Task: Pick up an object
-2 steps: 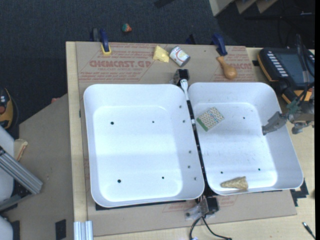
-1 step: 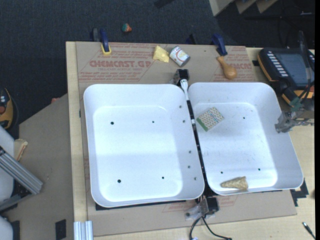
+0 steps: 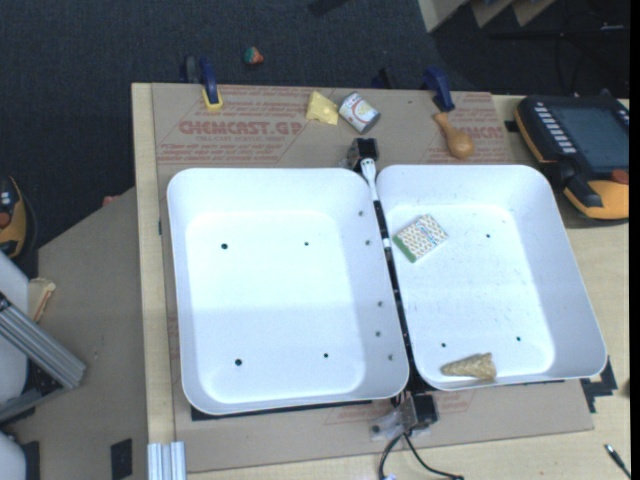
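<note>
Two white bins sit side by side on the bench. The right bin [image 3: 560, 268] holds a small green-and-white patterned packet [image 3: 420, 237] near its upper left, tilted. A tan wedge-shaped piece [image 3: 470, 367] lies near that bin's front edge. The left bin [image 3: 190, 268] shows its bare white floor with a few dark holes.
Behind the bins on the brown board lie a yellow wedge [image 3: 321, 109], a small white-and-grey box [image 3: 358, 112] and a wooden pear-shaped piece [image 3: 455, 136]. Blue clamps [image 3: 208, 80] hold the board's back edge. A teach pendant [image 3: 585, 148] rests at the right. A cable [image 3: 410, 438] trails at the front.
</note>
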Available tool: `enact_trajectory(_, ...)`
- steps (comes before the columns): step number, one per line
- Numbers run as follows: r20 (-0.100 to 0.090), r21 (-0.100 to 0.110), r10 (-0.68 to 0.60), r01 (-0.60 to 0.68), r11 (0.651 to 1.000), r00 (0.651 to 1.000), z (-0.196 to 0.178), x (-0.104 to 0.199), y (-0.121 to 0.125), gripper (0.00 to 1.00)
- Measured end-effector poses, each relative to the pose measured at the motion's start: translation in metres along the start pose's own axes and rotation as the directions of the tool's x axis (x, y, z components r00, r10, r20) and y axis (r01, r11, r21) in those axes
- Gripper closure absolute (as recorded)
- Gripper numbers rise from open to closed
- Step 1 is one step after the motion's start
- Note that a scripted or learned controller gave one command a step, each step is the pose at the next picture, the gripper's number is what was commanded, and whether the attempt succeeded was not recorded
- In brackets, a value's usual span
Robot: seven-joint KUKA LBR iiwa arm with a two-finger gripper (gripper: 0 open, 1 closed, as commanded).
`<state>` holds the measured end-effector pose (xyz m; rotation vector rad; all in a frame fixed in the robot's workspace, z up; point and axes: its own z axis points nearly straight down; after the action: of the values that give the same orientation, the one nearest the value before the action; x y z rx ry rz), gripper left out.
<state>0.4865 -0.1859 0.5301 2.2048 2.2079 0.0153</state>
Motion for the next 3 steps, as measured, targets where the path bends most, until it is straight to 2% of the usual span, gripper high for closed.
enact_trajectory(1, -0.012, 0.032, -0.006, 0.006, 0.999, 1.0, 0.111, 0.069, 0.02, 1.0)
enact_trajectory(2, -0.005, 0.009, 0.0, 0.0, 1.0, 1.0, -0.009, 0.07, 0.0, 1.0)
enact_trajectory(3, -0.002, 0.017, 0.011, -0.011, 1.0, 1.0, -0.005, -0.044, -0.008, 1.0)
